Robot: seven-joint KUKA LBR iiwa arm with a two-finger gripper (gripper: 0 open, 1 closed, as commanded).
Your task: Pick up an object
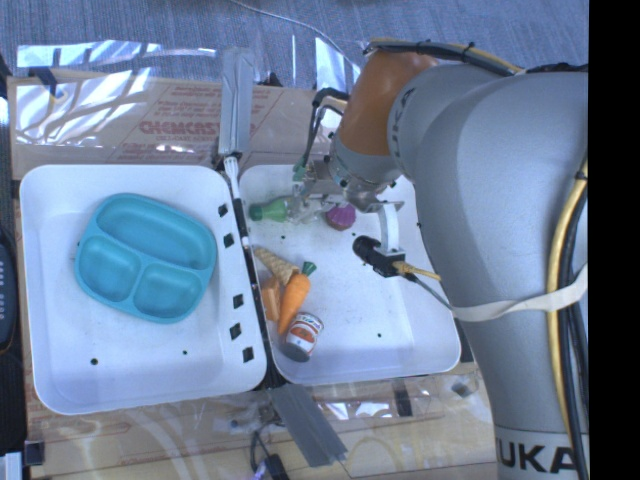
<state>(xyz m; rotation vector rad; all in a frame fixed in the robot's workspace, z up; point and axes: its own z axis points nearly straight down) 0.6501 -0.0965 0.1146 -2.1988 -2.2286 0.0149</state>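
Reaching down into the right bin (pixel 420 338), gripper (pixel 318 190) just by the green bottle (pixel 268 209) and purple ball (pixel 341 216). Can't tell jaws' state. Next: close, lift straight.

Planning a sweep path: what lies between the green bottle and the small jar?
In the camera view, a waffle cone and toy carrot lie between green bottle and jar.

The cardboard-topped counter (pixel 150 128) carries two shallow white plastic bins: the left bin (pixel 50 368) and, touching its right edge, the right bin (pixel 400 353). Crinkled silver foil (pixel 90 63) lies behind the left bin.
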